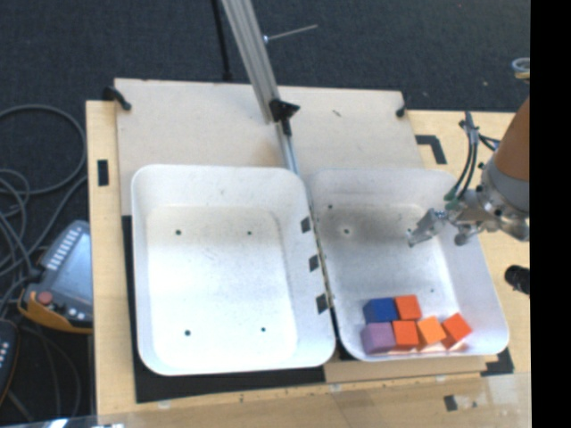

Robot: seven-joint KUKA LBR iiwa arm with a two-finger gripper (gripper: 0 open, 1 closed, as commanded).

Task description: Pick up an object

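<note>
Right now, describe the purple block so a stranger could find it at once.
Start at the right-hand white bin, the one the arm reaches over, and look to its near corner, where a cluster of small blocks sits. The purple block is at the cluster's left end in the near row, just below the blue block. It is the only purple one; the rest are orange or blue.

Coloured blocks (413,325) clustered in right bin (375,208)

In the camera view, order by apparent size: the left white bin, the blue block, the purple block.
1. Left shallow white plastic bin.
2. Small blue block and small purple block: these look alike, so no ranking.
</note>
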